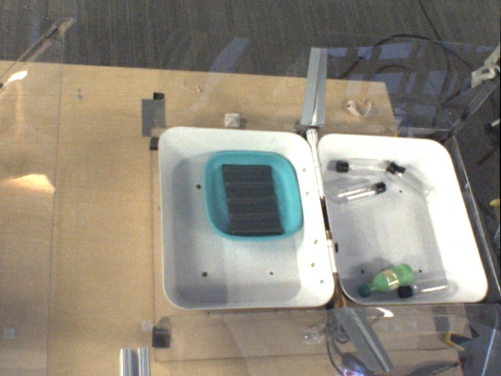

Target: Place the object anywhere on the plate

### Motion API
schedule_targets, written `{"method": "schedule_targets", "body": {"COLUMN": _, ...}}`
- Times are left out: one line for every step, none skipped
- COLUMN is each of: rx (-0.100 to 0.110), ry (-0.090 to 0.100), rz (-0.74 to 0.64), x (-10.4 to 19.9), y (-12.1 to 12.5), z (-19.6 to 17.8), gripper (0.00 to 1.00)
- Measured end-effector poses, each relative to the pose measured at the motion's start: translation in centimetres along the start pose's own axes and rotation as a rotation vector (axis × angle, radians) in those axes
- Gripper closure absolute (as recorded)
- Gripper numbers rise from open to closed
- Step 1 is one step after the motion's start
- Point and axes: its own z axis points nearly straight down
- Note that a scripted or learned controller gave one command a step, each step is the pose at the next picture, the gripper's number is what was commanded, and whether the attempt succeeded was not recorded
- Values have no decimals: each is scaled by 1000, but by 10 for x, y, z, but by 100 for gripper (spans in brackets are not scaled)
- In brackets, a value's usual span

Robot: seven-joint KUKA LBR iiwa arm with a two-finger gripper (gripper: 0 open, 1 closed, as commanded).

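I see a green object (389, 280) lying at the near edge of the right bin (462, 210), beside clear black-capped tubes (365, 168), well apart from the teal plate (291, 202) holding a dark slab (250, 200) in the left bin (182, 233) on the wooden surface (78, 210).

A lab or test room: two white bins (235, 288) sit on a wooden bench (78, 210) (cables (423, 49) trail at the far right), grey carpet (196, 14) beyond.
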Motion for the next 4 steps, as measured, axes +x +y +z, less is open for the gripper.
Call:
{"method": "schedule_targets", "body": {"rx": 1, "ry": 0, "rz": 104, "x": 17, "y": 17, "z": 0, "gripper": 0}}
{"method": "schedule_targets", "body": {"rx": 1, "ry": 0, "rz": 239, "x": 11, "y": 13, "z": 0, "gripper": 0}}
{"method": "schedule_targets", "body": {"rx": 1, "ry": 1, "rz": 367, "x": 13, "y": 15, "z": 0, "gripper": 0}}
{"method": "schedule_targets", "body": {"rx": 1, "ry": 1, "rz": 367, "x": 13, "y": 15, "z": 0, "gripper": 0}}
